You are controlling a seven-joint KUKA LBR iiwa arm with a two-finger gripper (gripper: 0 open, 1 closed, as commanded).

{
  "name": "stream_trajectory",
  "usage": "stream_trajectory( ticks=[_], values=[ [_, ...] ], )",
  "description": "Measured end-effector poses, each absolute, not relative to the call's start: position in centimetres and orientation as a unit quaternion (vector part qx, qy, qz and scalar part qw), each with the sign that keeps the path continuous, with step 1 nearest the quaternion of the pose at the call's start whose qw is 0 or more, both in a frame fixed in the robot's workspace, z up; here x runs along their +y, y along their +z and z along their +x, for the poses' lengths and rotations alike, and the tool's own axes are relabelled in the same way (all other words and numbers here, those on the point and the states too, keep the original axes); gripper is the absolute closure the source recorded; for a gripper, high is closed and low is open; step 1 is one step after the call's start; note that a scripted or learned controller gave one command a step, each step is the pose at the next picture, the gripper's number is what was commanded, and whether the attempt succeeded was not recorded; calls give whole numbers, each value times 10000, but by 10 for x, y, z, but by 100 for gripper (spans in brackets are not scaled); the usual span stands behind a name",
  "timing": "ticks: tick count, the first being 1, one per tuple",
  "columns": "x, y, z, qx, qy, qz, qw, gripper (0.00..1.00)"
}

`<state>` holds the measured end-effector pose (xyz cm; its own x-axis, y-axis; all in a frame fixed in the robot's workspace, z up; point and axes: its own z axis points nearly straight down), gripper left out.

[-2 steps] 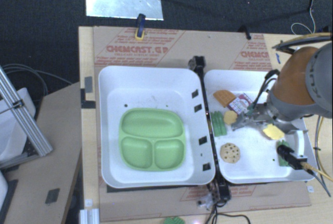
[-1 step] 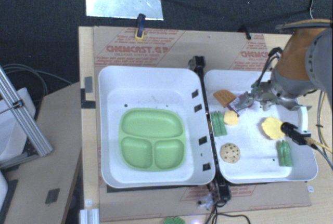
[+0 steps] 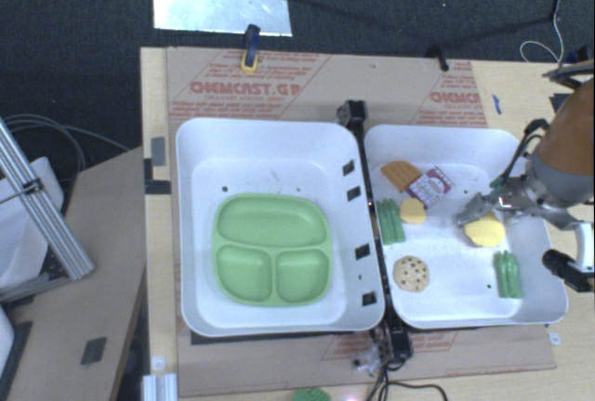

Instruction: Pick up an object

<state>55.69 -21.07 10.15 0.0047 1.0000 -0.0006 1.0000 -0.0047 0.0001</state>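
The likeliest failure is a glancing miss — the yellow piece [image 3: 484,232] lies flat and rounded in the right bin [image 3: 465,301], at about four o'clock from the cookie-side centre, and could skid away under the jaws [image 3: 479,208]. They sit just above its ten o'clock edge — whether open or closed I cannot tell, nor any hold.

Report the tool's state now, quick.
Tool: over the right bin, right above the yellow piece; open or shut cannot be told.
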Motion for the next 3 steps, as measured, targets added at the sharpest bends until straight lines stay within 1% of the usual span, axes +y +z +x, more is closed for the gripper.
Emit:
stream_trajectory(
  ticks=[1,2,3],
  values=[
    [-207,113,560,7087,10,7055,19,100],
    [-137,197,577,7111,36,7030,34,100],
    [-72,191,571,7108,14,7034,-4,100]
  ],
)
